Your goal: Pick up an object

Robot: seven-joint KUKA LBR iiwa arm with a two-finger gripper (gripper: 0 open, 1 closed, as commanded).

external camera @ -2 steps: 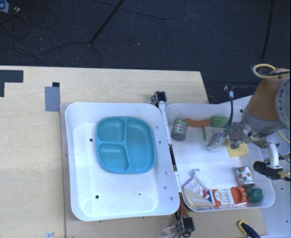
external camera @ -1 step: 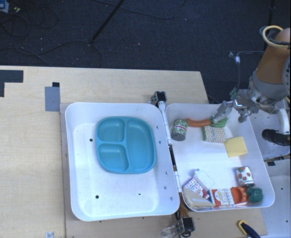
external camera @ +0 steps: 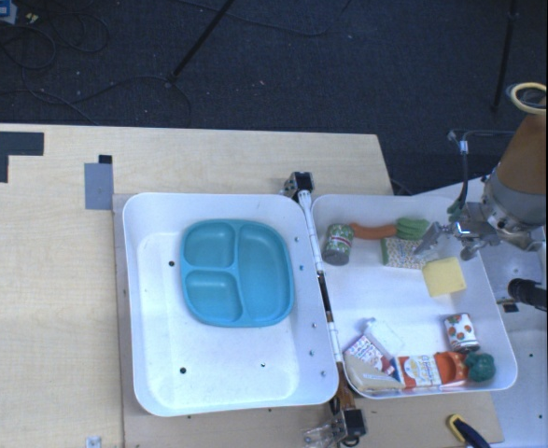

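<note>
I see one blue tray (external camera: 235, 273) in the left bin (external camera: 152, 381); right bin (external camera: 400, 306), at three o'clock, holds clutter; claw (external camera: 456, 231) state unclear.

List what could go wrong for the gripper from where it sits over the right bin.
1. The gripper sits among close neighbours: the patterned packet, the yellow block and the toy carrot. It might nudge one while closing on another.
2. It works near the right bin's far rim, so a pushed item could wedge against the wall.
3. The small can might roll if bumped.
</note>
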